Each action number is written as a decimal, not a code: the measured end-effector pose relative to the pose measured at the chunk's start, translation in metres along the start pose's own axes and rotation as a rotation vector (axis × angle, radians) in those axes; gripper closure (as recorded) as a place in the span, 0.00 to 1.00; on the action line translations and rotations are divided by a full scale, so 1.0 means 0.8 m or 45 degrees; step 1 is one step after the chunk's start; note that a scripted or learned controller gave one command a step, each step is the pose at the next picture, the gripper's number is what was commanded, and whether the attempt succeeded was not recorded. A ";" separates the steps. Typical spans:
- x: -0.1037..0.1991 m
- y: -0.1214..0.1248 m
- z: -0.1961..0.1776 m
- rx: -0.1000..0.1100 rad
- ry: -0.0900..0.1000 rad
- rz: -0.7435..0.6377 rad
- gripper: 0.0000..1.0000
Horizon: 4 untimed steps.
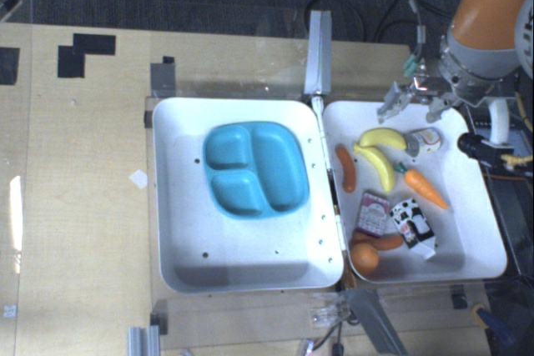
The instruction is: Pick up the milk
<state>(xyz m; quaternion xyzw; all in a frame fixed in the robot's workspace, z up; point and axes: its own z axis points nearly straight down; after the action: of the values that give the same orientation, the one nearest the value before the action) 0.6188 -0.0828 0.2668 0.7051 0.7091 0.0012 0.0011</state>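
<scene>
The milk (pixel 413 223) is a small carton with black and white cow patches, lying in the right bin (pixel 488 250) toward its front right. My gripper (pixel 415 102) hangs over the back edge of that bin, well behind the milk. Its two fingers (pixel 392 104) are spread apart and open, with nothing between them. A banana and a carrot lie between the gripper and the milk.
Also in the right bin: a yellow banana (pixel 380 154), a carrot (pixel 425 189), a sausage (pixel 347 167), a small round tin (pixel 425 142), a purple packet (pixel 373 215) touching the milk's left side, and an orange (pixel 365 258). The left bin (pixel 179 263) holds a blue divided plate (pixel 254 167).
</scene>
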 end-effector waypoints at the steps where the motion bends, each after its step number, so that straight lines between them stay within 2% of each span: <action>1: 0.026 -0.004 -0.007 -0.001 0.000 -0.020 0.00; 2: 0.033 0.063 0.072 -0.002 0.000 0.277 0.00; 3: 0.110 0.063 0.102 0.001 0.001 0.541 0.00; 4: 0.155 0.064 0.101 -0.001 0.002 0.576 0.00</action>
<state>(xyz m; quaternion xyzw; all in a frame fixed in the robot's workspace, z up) 0.6694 0.0412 0.1861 0.8461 0.5330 0.0022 0.0005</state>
